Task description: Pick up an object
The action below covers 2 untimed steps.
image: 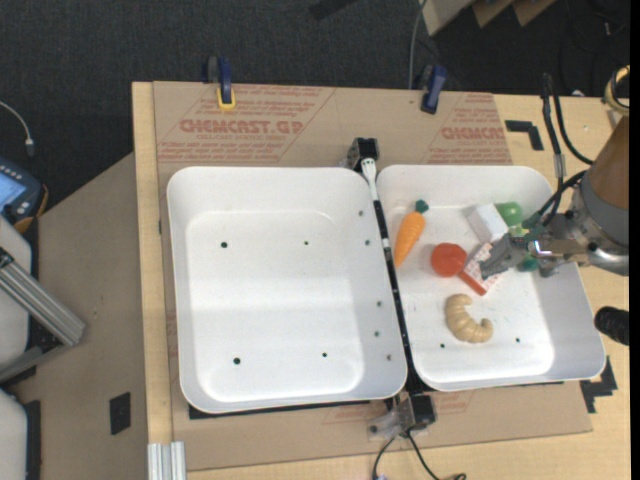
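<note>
Hovering jaws (497, 258), open/shut unclear, just right of red obj (449, 259), croissant (467, 320) below.

"CHEMCAST GP" on brown board (250, 123)

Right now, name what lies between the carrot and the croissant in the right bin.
In the camera view, a red tomato-like piece lies roughly between the carrot and the croissant, apart from both.

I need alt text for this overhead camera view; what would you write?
A robot arm's end effector reaches into the right white bin, among a toy carrot, red piece, green piece and croissant. The left bin sits alongside.
</note>
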Tool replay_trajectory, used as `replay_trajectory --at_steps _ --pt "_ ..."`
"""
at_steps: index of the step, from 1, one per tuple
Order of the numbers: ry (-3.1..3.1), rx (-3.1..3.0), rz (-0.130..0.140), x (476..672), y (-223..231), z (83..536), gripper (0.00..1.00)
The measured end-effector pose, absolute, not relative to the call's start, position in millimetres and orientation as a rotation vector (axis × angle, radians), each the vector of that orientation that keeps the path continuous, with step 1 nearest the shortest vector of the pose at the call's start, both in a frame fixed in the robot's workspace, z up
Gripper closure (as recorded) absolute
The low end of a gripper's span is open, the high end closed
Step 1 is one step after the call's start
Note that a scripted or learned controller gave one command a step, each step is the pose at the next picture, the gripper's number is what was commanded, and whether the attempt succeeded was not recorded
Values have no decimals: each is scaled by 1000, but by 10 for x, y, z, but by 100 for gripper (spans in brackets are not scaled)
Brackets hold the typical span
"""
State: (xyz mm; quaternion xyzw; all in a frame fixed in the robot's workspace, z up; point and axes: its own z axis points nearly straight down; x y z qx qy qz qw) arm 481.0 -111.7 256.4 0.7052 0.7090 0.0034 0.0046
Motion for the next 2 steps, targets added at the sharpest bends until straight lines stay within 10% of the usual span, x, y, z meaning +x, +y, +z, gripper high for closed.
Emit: replay_trajectory --at_steps 1,2 --pt "2219 2217 3 4805 -1139 2603 100" --pt "2223 2230 -8 4774 -1354 1759 100"
